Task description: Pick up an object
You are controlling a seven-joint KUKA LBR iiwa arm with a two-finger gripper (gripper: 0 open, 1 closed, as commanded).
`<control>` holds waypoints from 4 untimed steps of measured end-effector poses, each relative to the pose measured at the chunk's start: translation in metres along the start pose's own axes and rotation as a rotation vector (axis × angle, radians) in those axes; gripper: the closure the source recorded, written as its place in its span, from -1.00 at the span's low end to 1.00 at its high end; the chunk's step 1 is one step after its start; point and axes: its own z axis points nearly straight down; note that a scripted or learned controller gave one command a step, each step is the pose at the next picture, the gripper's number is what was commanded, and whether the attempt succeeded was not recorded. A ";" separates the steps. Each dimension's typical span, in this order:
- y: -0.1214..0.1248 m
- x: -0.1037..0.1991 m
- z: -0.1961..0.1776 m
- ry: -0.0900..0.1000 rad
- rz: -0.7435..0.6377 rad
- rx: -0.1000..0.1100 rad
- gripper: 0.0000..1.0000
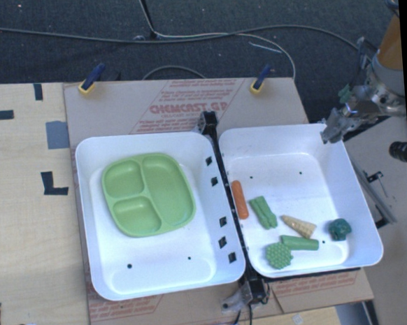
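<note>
The right bin (279,144) holds an orange carrot-like stick (239,199), a green ridged piece (263,212), a cream cone-shaped piece (299,224), a green rod (299,242), a round green bumpy piece (279,255) and a dark green lump (339,229). My gripper (335,128) hangs at the bin's upper right corner, just outside its rim, well above and away from the objects. Nothing shows between its fingers.
The left bin (96,223) carries a light green divided plate (148,193). A black divider with clips (220,192) runs between the bins. Two clamps (92,78) (260,79) pin the cardboard base; cables lie on the dark floor behind.
</note>
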 end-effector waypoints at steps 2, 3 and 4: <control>-0.014 0.110 0.004 0.002 -0.004 0.003 1.00; -0.013 0.156 0.007 0.002 -0.005 0.002 1.00; -0.017 0.212 0.011 0.001 -0.005 0.002 1.00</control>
